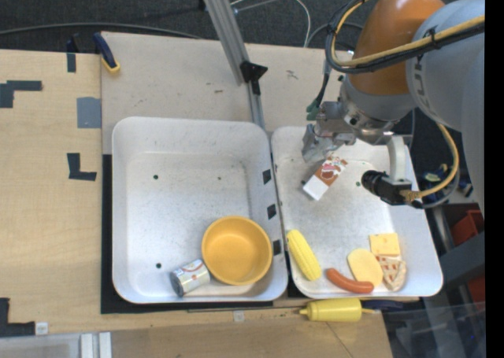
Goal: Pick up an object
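- Pale wooden bench [47,207] fills the camera view, with dark tape marks on its left part and two shallow white bins side by side on a dark mat.
- Left bin [157,152] holds a yellow bowl [236,250] near its front right corner, and a small tin can [190,277] lying on its side, touching the bowl's left edge.
- Right bin [346,215] holds a small white and red carton [324,177] near its back, tilted.
- Along the right bin's front lie a yellow corn cob [303,254], a red sausage [349,282], a pale yellow slice [365,264], a cheese wedge [385,244] and a pizza slice [393,272], close together.
- Yellow mustard bottle [335,311] lies on the bench just in front of the right bin.
- Grey arm with its orange band reaches in from the right; its gripper [321,144] hangs over the back of the right bin.
- How its jaws stand I cannot tell; the wrist hides them.
- Carton sits just below and slightly right of the gripper, its upper end close to it; whether they touch I cannot tell.
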### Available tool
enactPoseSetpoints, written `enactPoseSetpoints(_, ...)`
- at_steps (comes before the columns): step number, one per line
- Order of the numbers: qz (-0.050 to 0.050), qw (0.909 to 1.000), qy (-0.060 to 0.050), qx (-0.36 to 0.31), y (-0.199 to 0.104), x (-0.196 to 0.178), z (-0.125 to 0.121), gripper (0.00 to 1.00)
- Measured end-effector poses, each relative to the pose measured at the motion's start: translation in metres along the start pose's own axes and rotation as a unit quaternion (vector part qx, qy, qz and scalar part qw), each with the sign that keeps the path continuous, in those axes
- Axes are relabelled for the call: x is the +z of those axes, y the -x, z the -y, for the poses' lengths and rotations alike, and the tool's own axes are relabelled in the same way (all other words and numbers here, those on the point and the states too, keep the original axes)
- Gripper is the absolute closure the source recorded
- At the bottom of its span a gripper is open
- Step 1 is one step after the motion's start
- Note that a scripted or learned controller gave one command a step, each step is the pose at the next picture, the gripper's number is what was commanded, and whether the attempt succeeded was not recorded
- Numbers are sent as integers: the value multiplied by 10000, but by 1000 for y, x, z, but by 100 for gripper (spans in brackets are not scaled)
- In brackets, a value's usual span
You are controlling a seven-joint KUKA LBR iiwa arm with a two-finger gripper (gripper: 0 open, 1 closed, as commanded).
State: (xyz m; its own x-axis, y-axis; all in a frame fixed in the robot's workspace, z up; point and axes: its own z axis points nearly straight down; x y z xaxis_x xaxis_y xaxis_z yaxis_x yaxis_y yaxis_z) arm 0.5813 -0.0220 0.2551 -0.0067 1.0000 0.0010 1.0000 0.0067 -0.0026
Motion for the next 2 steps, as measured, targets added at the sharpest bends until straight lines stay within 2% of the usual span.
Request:
enactPoseSetpoints(1,-1,10000,2,-2,-53,-1,1,100)
enactPoseSetpoints(2,4,10000,-9,4,-100,16,6,100)
